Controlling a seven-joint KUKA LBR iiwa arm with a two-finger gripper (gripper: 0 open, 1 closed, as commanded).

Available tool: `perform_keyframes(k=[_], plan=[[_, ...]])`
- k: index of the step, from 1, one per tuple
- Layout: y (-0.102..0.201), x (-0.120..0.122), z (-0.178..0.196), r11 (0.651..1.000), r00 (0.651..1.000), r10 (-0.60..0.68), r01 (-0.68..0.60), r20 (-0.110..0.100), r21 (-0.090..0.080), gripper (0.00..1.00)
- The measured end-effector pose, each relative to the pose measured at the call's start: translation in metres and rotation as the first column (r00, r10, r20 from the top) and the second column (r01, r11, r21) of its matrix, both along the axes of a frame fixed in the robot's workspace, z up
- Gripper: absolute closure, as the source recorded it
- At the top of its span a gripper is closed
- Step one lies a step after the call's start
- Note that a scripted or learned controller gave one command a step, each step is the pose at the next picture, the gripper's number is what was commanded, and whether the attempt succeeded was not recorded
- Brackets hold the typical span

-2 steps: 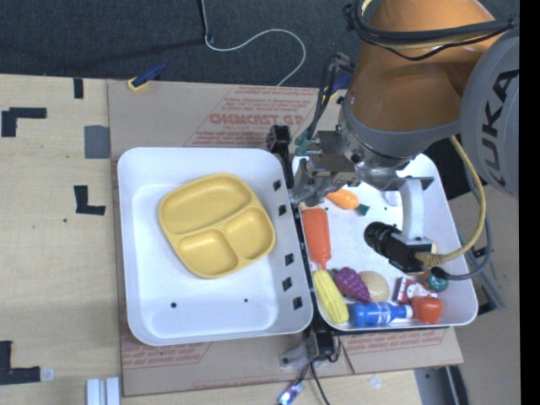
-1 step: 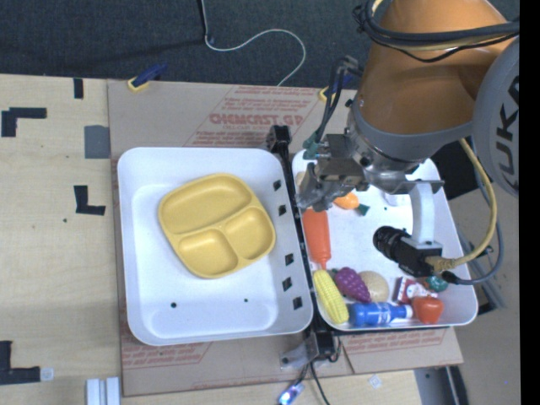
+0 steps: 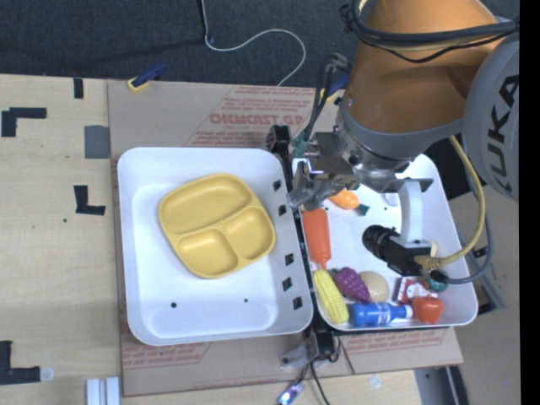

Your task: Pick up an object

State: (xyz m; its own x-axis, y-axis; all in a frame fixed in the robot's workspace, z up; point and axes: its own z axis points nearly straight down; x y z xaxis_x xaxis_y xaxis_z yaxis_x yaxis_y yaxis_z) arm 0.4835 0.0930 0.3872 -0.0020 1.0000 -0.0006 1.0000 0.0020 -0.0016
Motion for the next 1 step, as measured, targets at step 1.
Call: perform_keyframes(k=[1], plan=[[-0.0533,-0.0004,-0.0414,1.0,1.0,-0.007,0.007,-0.004,-0.002,1.0]])
